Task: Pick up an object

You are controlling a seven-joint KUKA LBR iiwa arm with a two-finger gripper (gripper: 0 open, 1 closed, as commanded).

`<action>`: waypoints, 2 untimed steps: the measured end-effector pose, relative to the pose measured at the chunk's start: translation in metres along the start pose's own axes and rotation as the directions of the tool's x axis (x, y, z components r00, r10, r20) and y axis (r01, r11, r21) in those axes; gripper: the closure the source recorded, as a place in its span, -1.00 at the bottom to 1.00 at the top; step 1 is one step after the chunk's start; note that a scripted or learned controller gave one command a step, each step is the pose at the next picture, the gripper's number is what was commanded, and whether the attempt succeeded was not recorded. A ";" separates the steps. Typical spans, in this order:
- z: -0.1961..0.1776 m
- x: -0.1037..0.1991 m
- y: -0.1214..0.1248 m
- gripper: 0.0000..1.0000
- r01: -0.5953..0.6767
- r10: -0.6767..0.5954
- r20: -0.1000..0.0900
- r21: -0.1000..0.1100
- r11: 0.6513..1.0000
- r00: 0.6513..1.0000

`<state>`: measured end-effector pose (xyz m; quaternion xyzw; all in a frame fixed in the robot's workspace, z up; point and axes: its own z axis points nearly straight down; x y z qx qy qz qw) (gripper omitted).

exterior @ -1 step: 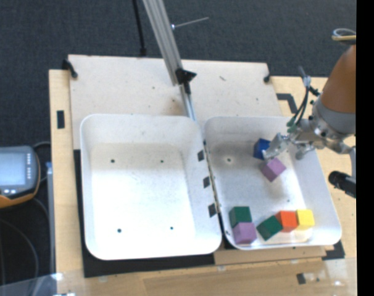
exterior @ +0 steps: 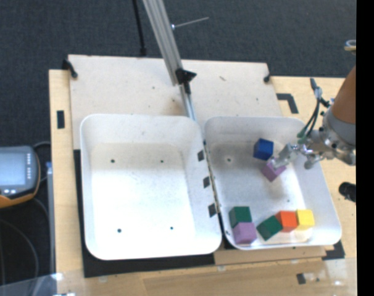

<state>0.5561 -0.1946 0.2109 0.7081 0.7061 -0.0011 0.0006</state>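
Hovering in the right bin (exterior: 310, 184), the end effector (exterior: 284, 157) sat just right of and above a purple block (exterior: 273, 171), tilted, the blue cube (exterior: 263, 149) just beyond on the far-left. I could not tell its finger spread. Smooth white floor around it; other cubes (exterior: 270, 224) crowded the near wall, well apart.

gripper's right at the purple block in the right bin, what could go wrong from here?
1. The gripper sits at the top edge of the purple block; an off-centre grasp could slip.
2. The blue block lies close beside it; closing or lifting might nudge it.
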 end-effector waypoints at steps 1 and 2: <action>0.083 0.030 0.071 -1.00 0.009 -0.009 -0.002 0.000 1.000 1.000; 0.067 0.027 0.071 1.00 0.010 -0.010 0.002 -0.005 1.000 1.000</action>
